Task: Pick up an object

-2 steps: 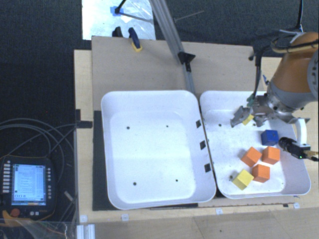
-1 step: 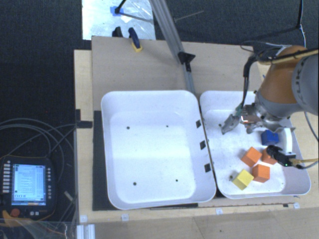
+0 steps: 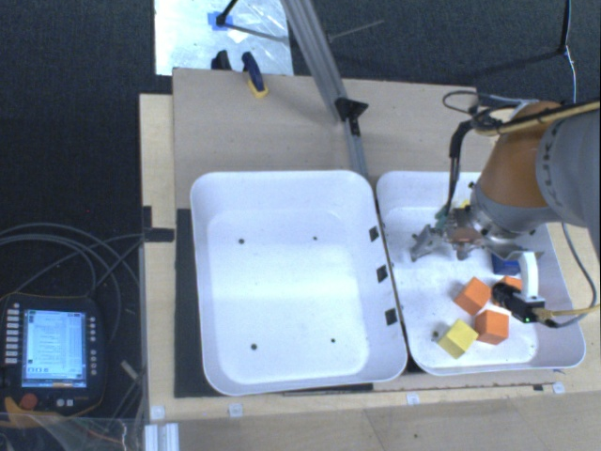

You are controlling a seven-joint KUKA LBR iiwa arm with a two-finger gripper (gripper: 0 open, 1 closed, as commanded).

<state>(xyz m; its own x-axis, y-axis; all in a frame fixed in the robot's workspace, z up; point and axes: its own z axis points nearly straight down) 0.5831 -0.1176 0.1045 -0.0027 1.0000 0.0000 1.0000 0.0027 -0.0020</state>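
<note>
My gripper (image 3: 425, 243) hangs low over the upper left part of the right bin (image 3: 413, 191). It is open, and nothing shows between its fingers. In the same bin, toward the front right, lie an orange block (image 3: 473, 295), a second orange block (image 3: 492, 325) and a yellow block (image 3: 458, 338). All three are below and to the right of the gripper, apart from it. A small blue piece (image 3: 503, 267) shows partly under the wrist, and most of it is hidden.
The left bin (image 3: 282, 191) sits beside the right one, with black clips along the shared rim (image 3: 382, 272). A grey pole (image 3: 319, 54) slants across the back of the bench. A teach pendant (image 3: 52, 350) lies on the floor at the left.
</note>
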